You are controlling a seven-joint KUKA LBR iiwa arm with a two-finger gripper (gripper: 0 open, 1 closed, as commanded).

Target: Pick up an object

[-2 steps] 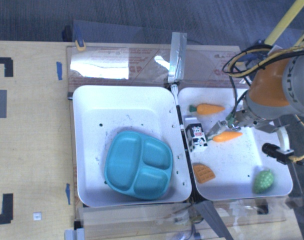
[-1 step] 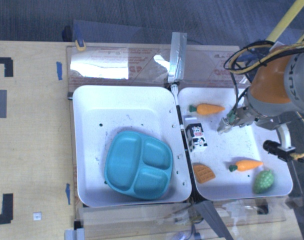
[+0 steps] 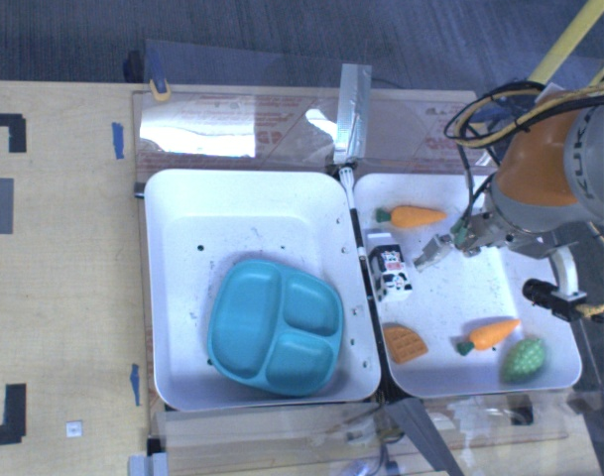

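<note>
1. The bench lay pale and wooden along the left, bearing both bins side by side.
2. The left bin was the roomier one; its upper half lay bare white.
3. The right bin met the left along a shared dark seam, and its middle floor was open between the objects spread near its edges.
4. The arm, grey with its orange band, reached in over the right bin's upper right corner.
5. A blue divided plate sat tilted in the left bin's lower half, close to the front wall.
6. The gripper hung over the right bin's upper middle; whether its jaws were open or closed could not be told, and nothing showed between them.
7. A carrot lay just beside the back wall, near the gripper.
8. A second carrot lay toward the front right, just beside a green berry-like toy in the front right corner.
9. An orange waffle-like piece rested near the front left wall.
10. A small black-and-white toy lay against the seam wall, left of the gripper.
</note>
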